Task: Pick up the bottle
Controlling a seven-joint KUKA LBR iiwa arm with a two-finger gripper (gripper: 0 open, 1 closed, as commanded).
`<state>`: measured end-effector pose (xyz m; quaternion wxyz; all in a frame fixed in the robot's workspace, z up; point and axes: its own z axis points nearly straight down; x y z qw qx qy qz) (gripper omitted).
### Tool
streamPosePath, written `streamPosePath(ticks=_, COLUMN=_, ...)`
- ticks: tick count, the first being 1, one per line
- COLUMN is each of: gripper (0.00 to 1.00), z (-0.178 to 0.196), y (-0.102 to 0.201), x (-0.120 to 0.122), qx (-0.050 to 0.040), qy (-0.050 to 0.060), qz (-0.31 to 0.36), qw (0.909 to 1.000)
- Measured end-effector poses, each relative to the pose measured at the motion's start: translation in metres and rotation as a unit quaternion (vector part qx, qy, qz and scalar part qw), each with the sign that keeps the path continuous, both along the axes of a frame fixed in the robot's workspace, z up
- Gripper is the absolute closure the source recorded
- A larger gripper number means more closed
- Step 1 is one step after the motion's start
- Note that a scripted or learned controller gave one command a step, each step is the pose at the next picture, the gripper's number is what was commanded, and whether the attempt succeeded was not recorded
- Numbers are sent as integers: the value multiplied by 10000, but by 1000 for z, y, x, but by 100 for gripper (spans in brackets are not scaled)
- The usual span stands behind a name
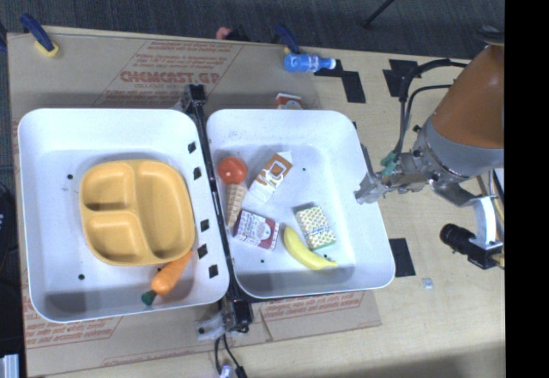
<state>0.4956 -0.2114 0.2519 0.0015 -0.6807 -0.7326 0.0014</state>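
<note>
Reaching for bottle (307, 63) lying outside bins: gripper (373, 189) fingers' state unclear, nothing visibly held; approach from above.

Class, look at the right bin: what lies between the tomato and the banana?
In the camera view, the ice-cream cone and a small red-and-white packet lie between the tomato and the banana.
</note>
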Motion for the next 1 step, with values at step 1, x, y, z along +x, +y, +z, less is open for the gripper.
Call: streamPosePath(ticks=1, gripper=100, z=-37, y=1, x=-19, qx=9, qy=-4, qz=713, qw=9975)
